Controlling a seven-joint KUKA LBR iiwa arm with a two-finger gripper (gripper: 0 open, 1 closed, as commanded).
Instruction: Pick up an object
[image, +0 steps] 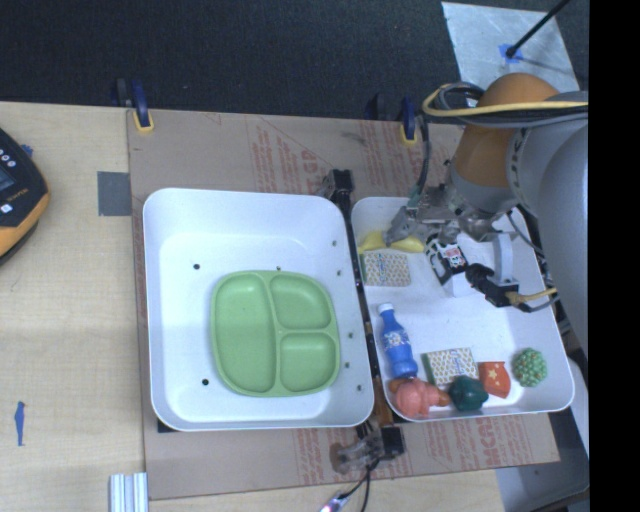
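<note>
Pincer down in the far corner of the right-hand bin, reaching toward a yellow piece.

The step looks like the approach to a grasp: the pincer (428, 222) sits low over the shallow white right bin (545, 330), just beside a soft yellow object (398, 243); whether it is parted or closed I cannot tell, and nothing is visibly gripped. Next it must settle squarely on the piece, close and lift. That bin also holds a pale patterned square pad (386, 268), a blue bottle with a white cap (396, 345), a pink toy (415, 398) and a green knobbly ball (530, 367). The shallow white left bin (180, 300) holds a green divided plastic tray (274, 333).
</note>
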